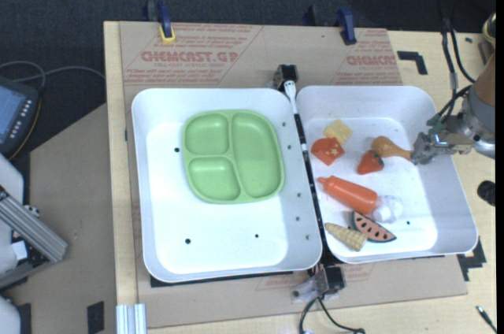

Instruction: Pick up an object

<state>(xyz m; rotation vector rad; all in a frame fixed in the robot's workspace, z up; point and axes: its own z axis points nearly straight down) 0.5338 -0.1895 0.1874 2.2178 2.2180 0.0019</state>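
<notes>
The right bin (447, 198) holds several toy foods: a yellow cheese block (339, 131), a red pepper piece (327, 150), a strawberry (370, 162), a brown chicken drumstick (389, 147), an orange carrot (349, 193), a corn cob (345, 235), a watermelon slice (372, 228) and a small clear white item (390, 208). My gripper (426, 147) sits low at the bin's right side, right at the bone end of the drumstick. Whether it touches the drumstick is unclear.
The left bin (157, 191) holds a green divided plate (234, 156). A black divider strip (303, 159) runs between the bins. Blue clamps (344, 25) hold the cardboard base at the back. Cables (455, 57) hang near the arm at right.
</notes>
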